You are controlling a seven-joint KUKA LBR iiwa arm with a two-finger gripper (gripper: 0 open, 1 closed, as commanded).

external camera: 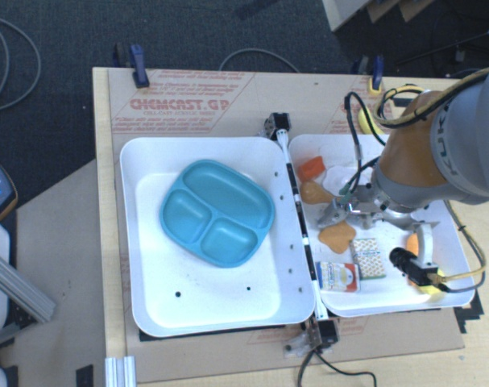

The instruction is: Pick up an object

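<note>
the gripper (346, 210) is lowered into the right bin (449, 285) among small objects; whether its fingers are released or clenched cannot be told. an orange block (312, 168) and a tan piece (337, 235) lie just beside it. the blue divided plate (218, 212) sits in the left bin (147, 297). no object is visibly lifted; the pick remains to be completed.

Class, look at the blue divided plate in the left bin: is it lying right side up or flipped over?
Right side up. The blue divided plate shows its three recessed compartments facing the camera, resting flat in the left bin.
</note>
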